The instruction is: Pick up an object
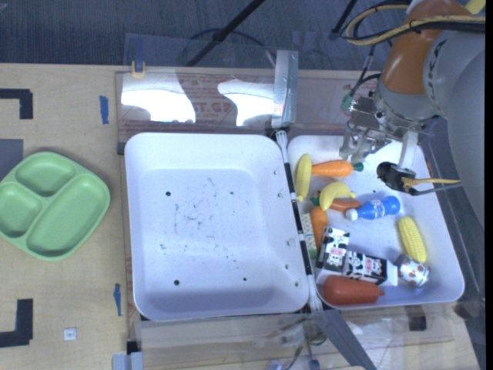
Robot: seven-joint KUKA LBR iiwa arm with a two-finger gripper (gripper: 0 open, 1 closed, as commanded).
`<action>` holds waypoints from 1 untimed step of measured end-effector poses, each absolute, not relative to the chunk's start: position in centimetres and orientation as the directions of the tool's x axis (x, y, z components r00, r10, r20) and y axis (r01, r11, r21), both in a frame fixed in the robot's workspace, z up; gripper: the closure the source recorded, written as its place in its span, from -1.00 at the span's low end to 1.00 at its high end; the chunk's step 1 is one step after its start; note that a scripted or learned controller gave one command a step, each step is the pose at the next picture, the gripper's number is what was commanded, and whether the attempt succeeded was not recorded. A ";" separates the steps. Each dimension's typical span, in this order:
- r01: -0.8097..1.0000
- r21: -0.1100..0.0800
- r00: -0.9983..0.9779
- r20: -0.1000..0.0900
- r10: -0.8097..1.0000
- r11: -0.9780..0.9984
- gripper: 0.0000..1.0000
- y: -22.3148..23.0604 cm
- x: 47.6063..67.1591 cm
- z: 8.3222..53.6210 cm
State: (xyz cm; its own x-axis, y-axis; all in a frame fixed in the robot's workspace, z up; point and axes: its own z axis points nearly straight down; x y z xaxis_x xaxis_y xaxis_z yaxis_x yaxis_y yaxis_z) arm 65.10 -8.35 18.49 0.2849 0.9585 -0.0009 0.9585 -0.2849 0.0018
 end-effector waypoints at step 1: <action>0.851 0.001 0.525 -0.001 0.851 -0.525 1.00 -7.1 66.7 24.5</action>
State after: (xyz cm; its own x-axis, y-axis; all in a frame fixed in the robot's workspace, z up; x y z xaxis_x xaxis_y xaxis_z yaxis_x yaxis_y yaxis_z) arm 66.71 -7.09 24.46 0.5251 0.8510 -0.0006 0.8510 -0.5251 0.0008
